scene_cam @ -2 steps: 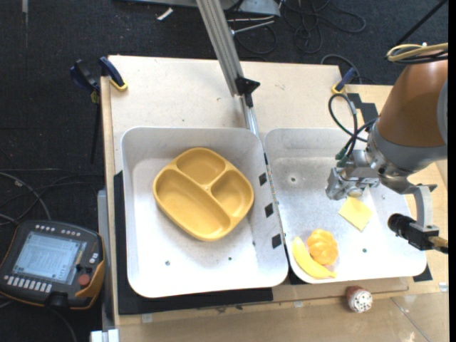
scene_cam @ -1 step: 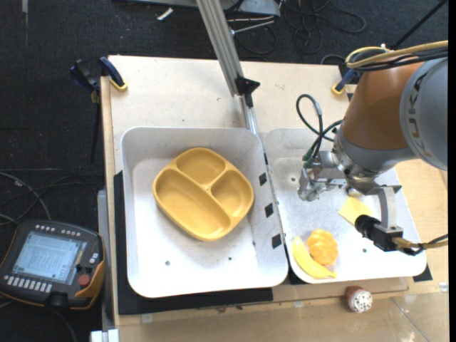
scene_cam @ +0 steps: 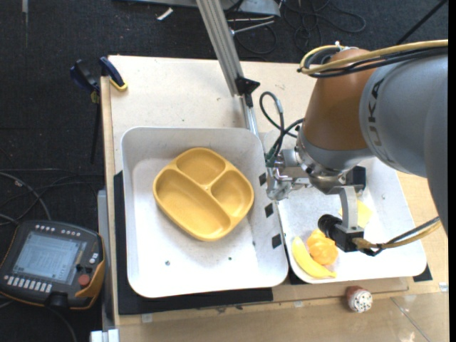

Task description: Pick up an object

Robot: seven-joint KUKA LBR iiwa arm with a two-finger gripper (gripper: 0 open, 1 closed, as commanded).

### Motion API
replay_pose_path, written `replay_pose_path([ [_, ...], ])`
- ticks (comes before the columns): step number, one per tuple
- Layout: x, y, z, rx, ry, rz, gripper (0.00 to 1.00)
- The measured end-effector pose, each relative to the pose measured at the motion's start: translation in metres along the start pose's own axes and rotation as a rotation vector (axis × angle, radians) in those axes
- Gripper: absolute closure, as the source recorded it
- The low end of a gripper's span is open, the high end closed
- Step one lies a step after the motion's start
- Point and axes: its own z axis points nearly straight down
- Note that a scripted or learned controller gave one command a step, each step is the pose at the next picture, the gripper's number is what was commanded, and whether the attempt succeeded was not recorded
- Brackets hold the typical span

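Yellow banana-shaped plastic toy [scene_cam: 305, 262] sits touching an orange lump [scene_cam: 322, 248] in the near corner of the right-hand shallow white bin [scene_cam: 399, 262]. My gripper [scene_cam: 283, 180] hangs near them over that bin, presumably lining up. Can't tell if it's open or closed.

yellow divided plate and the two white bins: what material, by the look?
Divided plate: likely moulded plastic, satin mustard yellow; rounded ridges, one uniform colour. Left bin and right bin: probably thin formed plastic, matte white; rounded corners, shallow lip. Not certain from above.
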Motion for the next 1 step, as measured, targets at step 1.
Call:
replay_pose_path([
  [1,0.0553,0.0107,0.0071,-0.001,-0.001,0.001,1.0],
])
